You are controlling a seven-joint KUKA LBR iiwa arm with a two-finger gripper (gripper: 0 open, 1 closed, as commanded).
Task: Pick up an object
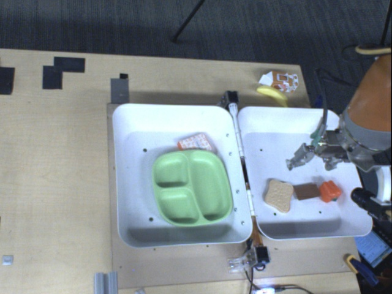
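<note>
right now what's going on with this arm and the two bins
A grey arm with an orange band reaches in from the right, its gripper hanging over the right bin with nothing between its fingers. Below it in that bin lie a slice of bread, a brown block and an orange piece in a row. The left bin holds a green divided tray and a small printed packet.

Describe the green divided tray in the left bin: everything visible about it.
The green tray is pale green and looks like smooth plastic, a rounded square with three compartments: one long one on its right, two smaller ones on its left. It lies flat and upright on the floor of the left bin, turned slightly askew, filling much of the middle. A small red-and-white patterned packet sits at its far edge, apparently touching or partly tucked under it. Nothing visible lies in its compartments.
</note>
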